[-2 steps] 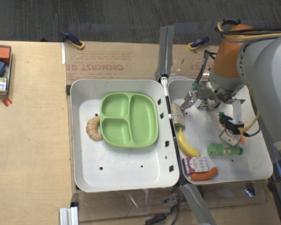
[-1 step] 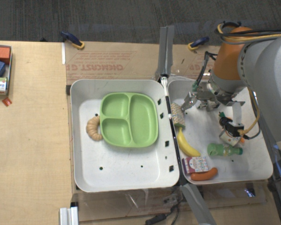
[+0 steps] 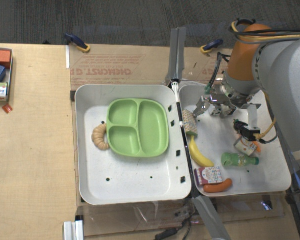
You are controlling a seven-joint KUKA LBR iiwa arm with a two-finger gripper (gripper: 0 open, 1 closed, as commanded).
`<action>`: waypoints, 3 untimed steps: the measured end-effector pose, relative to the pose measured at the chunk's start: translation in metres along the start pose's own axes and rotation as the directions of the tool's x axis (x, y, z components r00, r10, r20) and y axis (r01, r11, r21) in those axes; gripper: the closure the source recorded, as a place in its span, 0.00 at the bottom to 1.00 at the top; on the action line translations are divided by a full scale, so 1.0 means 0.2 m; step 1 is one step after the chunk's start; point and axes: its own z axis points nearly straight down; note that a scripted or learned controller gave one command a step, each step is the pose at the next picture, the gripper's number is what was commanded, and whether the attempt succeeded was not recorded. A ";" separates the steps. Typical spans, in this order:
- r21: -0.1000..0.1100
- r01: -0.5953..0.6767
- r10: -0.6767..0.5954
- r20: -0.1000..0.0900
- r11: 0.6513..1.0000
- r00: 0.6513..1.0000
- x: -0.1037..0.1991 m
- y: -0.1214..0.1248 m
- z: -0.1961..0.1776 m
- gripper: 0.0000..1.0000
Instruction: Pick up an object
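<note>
My gripper (image 3: pixel 211 109) hangs over the far left part of the right bin (image 3: pixel 270 181), open with nothing between its fingers. Just left of and below it, a small speckled tan object (image 3: pixel 189 122) lies against the bin's left wall. A yellow banana (image 3: pixel 199 154) lies below that. Along the bin's near side are a green bottle (image 3: pixel 239 159), a red sausage (image 3: pixel 218 186) and a pink packet (image 3: pixel 209 174). A small white and orange item (image 3: pixel 246 146) sits above the bottle.
The left bin (image 3: pixel 90 179) holds a green divided plate (image 3: pixel 138 127) with a tan pastry (image 3: pixel 100 136) at its left edge. A metal divider (image 3: pixel 177 59) runs between the bins. Coloured blocks (image 3: pixel 0 66) lie on the bench at far left.
</note>
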 end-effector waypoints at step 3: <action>-0.025 0.002 -0.002 0.005 1.000 1.000 0.00 -0.04 0.01 0.00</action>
